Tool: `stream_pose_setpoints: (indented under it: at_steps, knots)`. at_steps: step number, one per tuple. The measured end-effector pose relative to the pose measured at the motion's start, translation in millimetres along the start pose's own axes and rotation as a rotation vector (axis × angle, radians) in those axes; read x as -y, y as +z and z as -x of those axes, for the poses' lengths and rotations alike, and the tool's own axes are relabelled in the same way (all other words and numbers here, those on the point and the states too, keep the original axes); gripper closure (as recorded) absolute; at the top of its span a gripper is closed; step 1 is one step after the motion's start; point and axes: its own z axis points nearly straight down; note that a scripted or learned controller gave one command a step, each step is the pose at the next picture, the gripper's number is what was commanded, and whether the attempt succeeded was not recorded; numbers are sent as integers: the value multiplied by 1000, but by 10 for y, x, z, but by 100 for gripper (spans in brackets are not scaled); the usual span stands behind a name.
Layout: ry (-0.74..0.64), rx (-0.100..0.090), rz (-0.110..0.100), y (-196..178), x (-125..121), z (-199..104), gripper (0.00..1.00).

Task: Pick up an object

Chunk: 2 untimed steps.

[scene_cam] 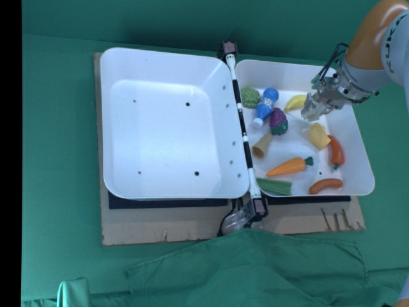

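Glossy green pod (275, 186) (long, tapered) beside smooth carrot (291, 166).

Orange carrot (291, 166) (green top) lying tilted in right bin (359, 155)

bins: 2 (169, 123) (358, 165) | carrot: 1 (289, 166) | banana: 1 (295, 101) | blue pin: 1 (266, 105) | green berry: 1 (250, 97) | purple fruit: 1 (278, 121) | cone: 1 (261, 146) | yellow block: 1 (318, 135) | red pepper: 1 (336, 151) | sausage: 1 (325, 185) | green pod: 1 (275, 186) | toys in all: 10
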Motion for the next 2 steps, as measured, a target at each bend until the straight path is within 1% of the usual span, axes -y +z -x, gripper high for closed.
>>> stream_pose_setpoints:
  at_steps: [1,2]
  knots:
    - [0,0,-1,6,2,-1,0]
    - [3,3,7,-128,-13,18,100]
